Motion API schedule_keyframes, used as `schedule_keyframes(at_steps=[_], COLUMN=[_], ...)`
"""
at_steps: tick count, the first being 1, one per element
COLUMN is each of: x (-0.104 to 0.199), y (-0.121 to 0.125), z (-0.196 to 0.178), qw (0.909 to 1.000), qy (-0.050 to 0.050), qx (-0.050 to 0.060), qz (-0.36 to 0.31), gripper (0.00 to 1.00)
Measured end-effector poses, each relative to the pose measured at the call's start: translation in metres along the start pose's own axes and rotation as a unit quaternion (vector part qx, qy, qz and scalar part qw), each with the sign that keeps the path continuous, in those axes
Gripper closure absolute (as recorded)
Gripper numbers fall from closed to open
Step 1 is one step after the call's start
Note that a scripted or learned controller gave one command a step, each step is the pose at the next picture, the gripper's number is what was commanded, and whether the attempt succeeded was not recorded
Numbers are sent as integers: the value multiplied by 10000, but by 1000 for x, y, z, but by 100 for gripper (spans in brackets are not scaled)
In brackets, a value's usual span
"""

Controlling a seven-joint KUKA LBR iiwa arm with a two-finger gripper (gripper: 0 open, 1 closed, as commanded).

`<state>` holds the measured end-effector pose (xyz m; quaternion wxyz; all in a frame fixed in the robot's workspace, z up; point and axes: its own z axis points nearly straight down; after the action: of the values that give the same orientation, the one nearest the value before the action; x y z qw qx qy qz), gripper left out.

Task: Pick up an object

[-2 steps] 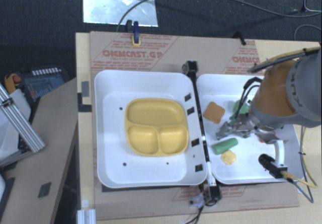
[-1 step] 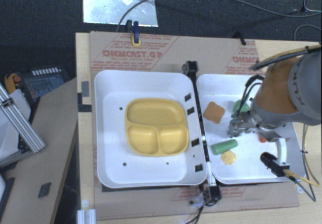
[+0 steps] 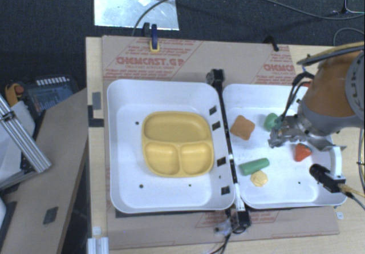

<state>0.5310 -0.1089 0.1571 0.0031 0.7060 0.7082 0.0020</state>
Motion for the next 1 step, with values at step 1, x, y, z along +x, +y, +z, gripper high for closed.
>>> schedule_keyframes(at_steps=[1], x=[0], y=[3], z=[-52], qw=[10000], qy=[-1], qx=[-3], qz=[-5], gripper=[100])
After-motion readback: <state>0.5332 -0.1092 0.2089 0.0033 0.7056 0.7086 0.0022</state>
